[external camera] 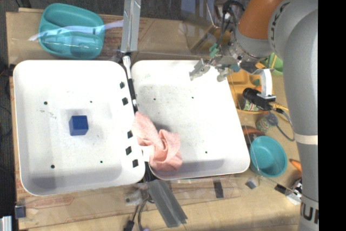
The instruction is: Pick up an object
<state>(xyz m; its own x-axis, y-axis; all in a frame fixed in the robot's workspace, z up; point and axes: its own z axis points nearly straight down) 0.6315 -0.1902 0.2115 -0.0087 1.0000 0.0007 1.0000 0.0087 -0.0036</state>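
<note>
1. We see the end effector (208, 71) over the right bin's (216, 116) far edge, fingers spread apart, gripping nothing.
2. A pink cloth (159, 146) lies crumpled at that bin's near left corner.
3. A blue cube (79, 125) sits in the left bin (32, 116).
4. We read part of "KUKA" on the arm (294, 35).

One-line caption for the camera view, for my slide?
Gripper open over right bin; pink cloth and blue cube lie untouched.

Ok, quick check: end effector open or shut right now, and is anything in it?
End effector: open, nothing between its fingers, up over the far edge of the right bin.
</note>
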